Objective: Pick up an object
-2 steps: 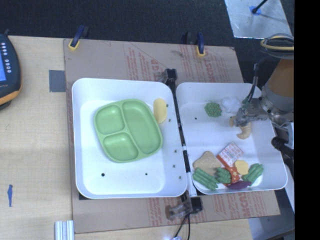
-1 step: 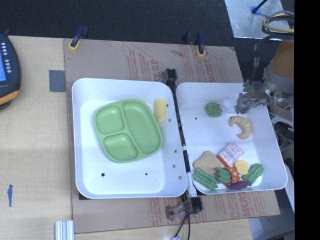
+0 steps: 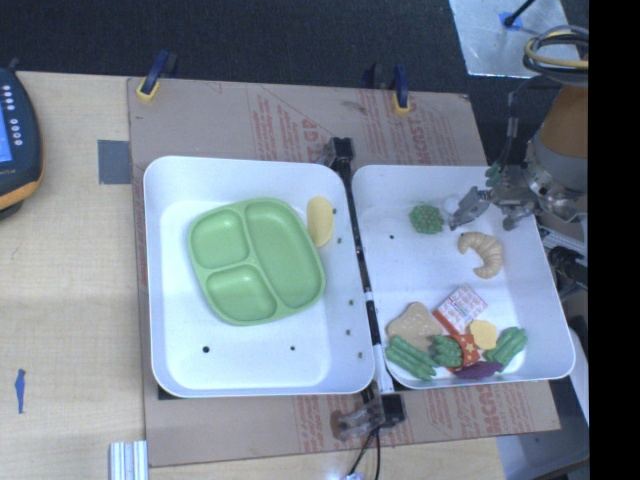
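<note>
Fixed above the bench, looking down at a slant from a middling height. Takes in both white bins side by side, left bin (image 3: 165,268) and right bin (image 3: 385,258), with the arm (image 3: 560,133) entering from the right.

— What's under it all?
— A pale wood desk (image 3: 70,298) with a brown cardboard sheet (image 3: 280,118) clamped on it — a yellow-tipped clamp (image 3: 153,76) at the back left, another (image 3: 400,90) further right.
— Beyond that?
— Dark carpet floor (image 3: 250,18), and a grey square (image 3: 500,23) taped to it at the top right.
</note>
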